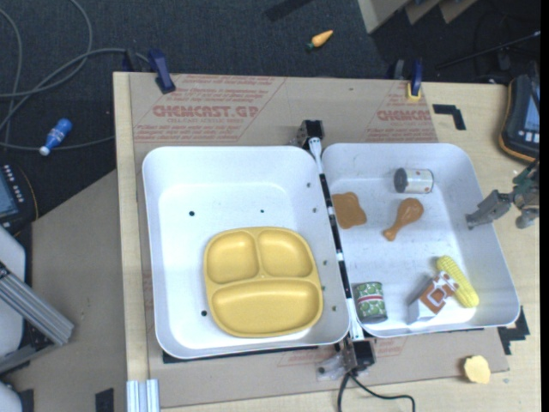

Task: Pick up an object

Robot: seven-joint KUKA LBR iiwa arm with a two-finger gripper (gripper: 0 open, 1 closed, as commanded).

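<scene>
Gripper (496,204) at right bin's (377,163) right rim, grip state indeterminate. Corn (457,281), drumstick (403,218), can (370,301) lie unobstructed; yellow plate (261,281) occupies left bin (171,230).

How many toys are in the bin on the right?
6. A silver can at the top, a brown slice and a drumstick below it, a green can at the bottom left, a corn cob and a small brown-and-white block at the bottom right.
</scene>
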